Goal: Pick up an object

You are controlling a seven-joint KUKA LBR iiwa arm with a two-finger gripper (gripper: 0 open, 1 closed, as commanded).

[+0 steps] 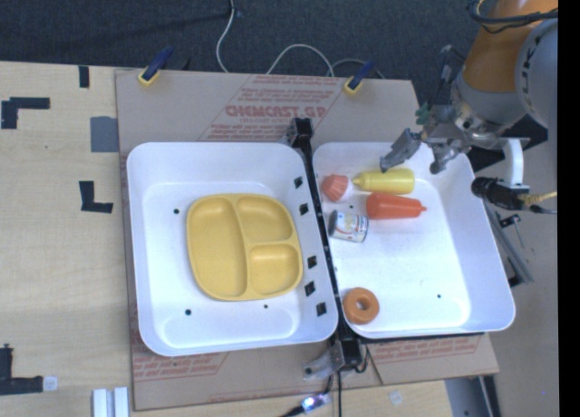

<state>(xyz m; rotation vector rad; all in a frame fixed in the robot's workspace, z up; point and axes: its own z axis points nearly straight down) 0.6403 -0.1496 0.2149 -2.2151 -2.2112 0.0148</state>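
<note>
A yellow toy piece (pixel 384 179), long and rounded like a banana or corn cob, was seen lying in the right bin (pixel 471 306) near its far edge, and it was judged the likeliest thing to be picked, since it lay nearest the gripper (pixel 419 158). It was touched along its near side by an orange-red carrot-like piece (pixel 395 208), and a small pinkish-orange piece (pixel 334 188) was set just beside its left end against the divider. A small silver can (pixel 348 226) was found lying on its side just in front of these, and an orange ring like a doughnut (pixel 362 305) was left well apart by the near rim. The things were bunched at the divider side, so a clean grasp on one alone was judged awkward.

The gripper was held above the far right of that bin, its two fingers spread wide with nothing between them; the left fingertip was seen just over the right end of the yellow piece. The spread was taken as readiness for a descent. The arm (pixel 507 39) was reached in from the right.

In the left bin (pixel 154 179) a yellow divided plate (pixel 244 245) was laid flat, untouched.
</note>
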